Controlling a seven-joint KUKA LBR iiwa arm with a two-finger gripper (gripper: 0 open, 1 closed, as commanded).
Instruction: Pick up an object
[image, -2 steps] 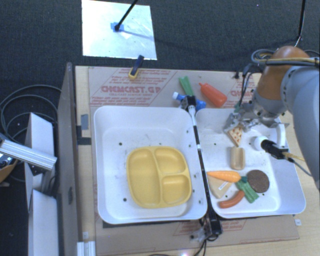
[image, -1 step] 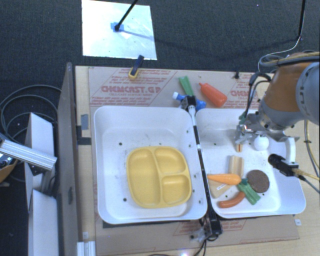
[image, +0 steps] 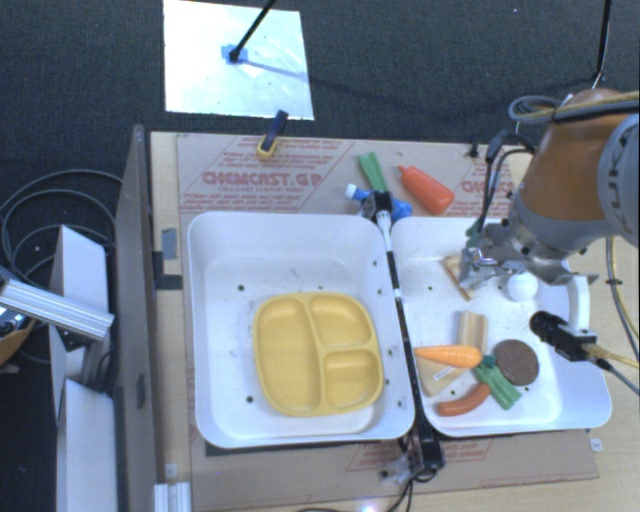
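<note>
Here's the arm, reaching in from the right of the frame, orange band up high, wrist bent down over the right bin (image: 590, 405). The gripper (image: 484, 262) sits low near that bin's upper left corner, right beside a small tan wedge (image: 455, 274) and just left of a white ball (image: 521, 287). Are the fingers spread or pressed together? Can't tell from up here; nothing shows between them.

Lower in the same bin lie a toy carrot (image: 450, 355), a pale stick (image: 469, 328), a brown disc (image: 517, 362), a green piece (image: 497, 384) and a sausage (image: 464, 402), clustered and touching. The left bin (image: 225, 260) carries a yellow divided plate (image: 318, 352).

The wedge looks like the nearest target: probably light, stiff plastic, a bit slippery, best pinched across its narrow sides. The ball would likely roll away.
</note>
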